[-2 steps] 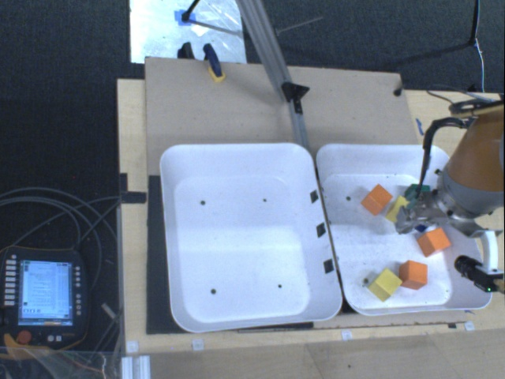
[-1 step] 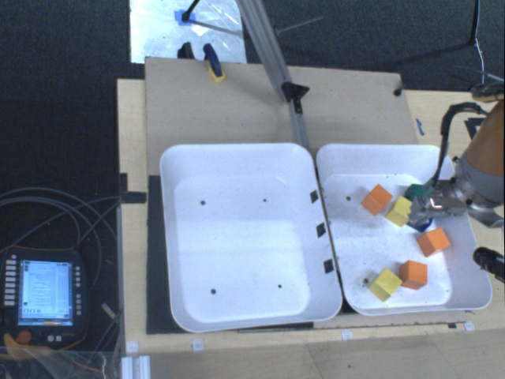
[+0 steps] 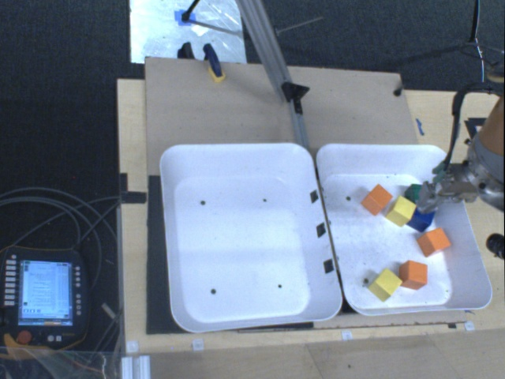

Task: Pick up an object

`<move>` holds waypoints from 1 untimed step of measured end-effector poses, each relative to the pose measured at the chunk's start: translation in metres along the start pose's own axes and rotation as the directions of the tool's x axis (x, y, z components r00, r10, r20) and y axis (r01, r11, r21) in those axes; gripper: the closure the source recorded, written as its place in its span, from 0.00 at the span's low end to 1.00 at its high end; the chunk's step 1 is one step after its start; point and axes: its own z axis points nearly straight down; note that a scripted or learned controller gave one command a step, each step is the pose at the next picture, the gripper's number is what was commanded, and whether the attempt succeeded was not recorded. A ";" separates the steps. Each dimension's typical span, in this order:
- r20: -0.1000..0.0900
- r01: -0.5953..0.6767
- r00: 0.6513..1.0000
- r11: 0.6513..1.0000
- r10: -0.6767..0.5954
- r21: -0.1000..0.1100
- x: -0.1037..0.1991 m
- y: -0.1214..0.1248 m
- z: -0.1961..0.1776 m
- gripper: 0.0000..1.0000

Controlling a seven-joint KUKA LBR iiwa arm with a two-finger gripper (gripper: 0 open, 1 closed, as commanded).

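The right bin (image 3: 461,294) holds several small blocks. An orange block (image 3: 377,199) and a yellow block (image 3: 401,211) lie near its middle, and a blue block (image 3: 420,221) sits just right of the yellow one. A green block (image 3: 411,191) peeks out beside the gripper. Further forward lie another orange block (image 3: 433,242), a red-orange block (image 3: 413,274) and a second yellow block (image 3: 386,283). My gripper (image 3: 427,201) reaches in from the right and hangs low over the blue and green blocks, partly hiding both.
The left bin (image 3: 177,180) stands beside the right one, their walls meeting at the centre. A slanted grey pole (image 3: 268,42) crosses the back of the bench. A teach pendant (image 3: 43,294) lies off the bench at the lower left.
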 end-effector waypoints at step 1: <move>-0.001 -0.001 1.000 1.000 0.001 0.005 0.000 0.001 -0.007 1.00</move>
